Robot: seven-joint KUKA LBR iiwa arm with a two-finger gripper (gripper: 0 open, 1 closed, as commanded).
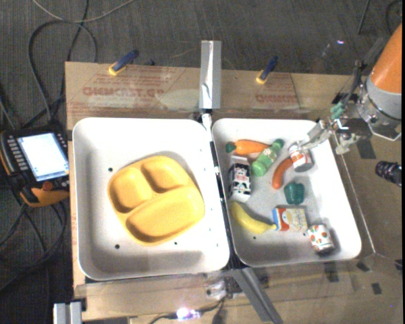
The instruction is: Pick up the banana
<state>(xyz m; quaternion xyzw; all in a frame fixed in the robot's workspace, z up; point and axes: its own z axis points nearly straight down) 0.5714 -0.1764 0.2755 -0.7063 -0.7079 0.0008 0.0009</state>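
The claw (309,140) hangs over the upper right corner of the right bin (347,211), close to the bin's right rim; whether it is open or closed cannot be told. Just below and left of the claw lies a small red-and-white can (299,158), with an orange chili pepper (280,171) and a green bottle (265,158) beside it. The banana (251,219) lies well below and left of the claw, near the bin's left wall, its right tip touching a juice carton (290,219). A bare patch of bin floor lies beneath the banana. The left bin (94,248) holds a yellow divided plate (156,198).
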